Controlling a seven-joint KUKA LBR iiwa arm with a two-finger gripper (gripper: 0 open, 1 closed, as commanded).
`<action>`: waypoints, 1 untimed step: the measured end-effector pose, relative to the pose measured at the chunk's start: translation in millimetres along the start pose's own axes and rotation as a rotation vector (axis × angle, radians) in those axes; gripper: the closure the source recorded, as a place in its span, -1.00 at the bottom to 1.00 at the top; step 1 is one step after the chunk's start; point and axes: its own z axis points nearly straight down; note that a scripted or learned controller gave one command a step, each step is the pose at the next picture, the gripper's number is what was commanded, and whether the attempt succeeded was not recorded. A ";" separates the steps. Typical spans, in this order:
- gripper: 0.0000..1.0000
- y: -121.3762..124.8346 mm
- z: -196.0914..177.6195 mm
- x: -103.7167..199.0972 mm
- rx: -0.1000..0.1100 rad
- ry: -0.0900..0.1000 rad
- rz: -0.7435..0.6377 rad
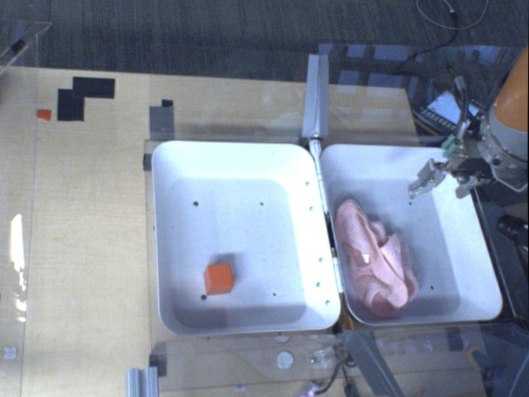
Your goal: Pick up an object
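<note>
The spread fingers (426, 182) of the gripper (444, 180) hung bare above the right bin (488, 259), beyond a crumpled pink cloth (376, 259). An orange block (219, 279) sat in the left bin (165, 222) on the bench (83, 246).

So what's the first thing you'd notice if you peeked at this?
Probably the crumpled pink cloth lying along the left side of the right bin. Next, the little orange block sitting alone near the front of the left bin. The robot's tool hangs over the right bin's far right corner.
</note>
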 end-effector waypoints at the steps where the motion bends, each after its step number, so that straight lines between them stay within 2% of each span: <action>1: -1.00 1.2 141.2 12.7 0.000 0.000 -0.187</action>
